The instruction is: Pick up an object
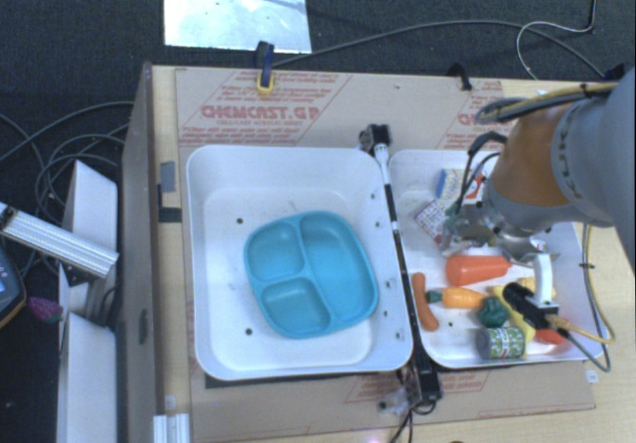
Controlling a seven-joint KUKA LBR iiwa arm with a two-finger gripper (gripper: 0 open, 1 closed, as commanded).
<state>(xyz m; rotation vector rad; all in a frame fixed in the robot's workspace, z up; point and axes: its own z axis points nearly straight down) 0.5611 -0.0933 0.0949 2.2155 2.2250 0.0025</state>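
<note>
- The grey arm (pixel 586 158) reaches in from the right, passing over the far right part of the right bin (pixel 409 178).
- Its orange band (pixel 527 158) sits just above the wrist, which bends downward and to the left.
- The gripper (pixel 477 229) is low over the middle of the right bin and points down into it.
- The wrist covers the claw from above, so it cannot be told whether the claw is spread, pressed together or pinching something.
- The things to pick lie in the right bin. An orange carrot (pixel 479 268) lies just on the near side of the gripper, and a crumpled white packet (pixel 434 218) lies just to its left.
- Nearer still lie a small orange-red piece (pixel 424 304) beside the bin's left wall, a yellow-orange piece (pixel 460 299) and a dark green piece (pixel 492 312).
- A small can (pixel 500 342) with a green label lies close to the near wall.
- The left bin (pixel 214 203) holds a blue plate (pixel 311 272) with three compartments, lying flat.
- The brown sheet (pixel 328 98) under both bins bears red print reading "CHEMCAST GP" on the far left. Similar print on the far right is partly hidden by the arm.
- The packet's red print and the can's label are too small to read.
</note>
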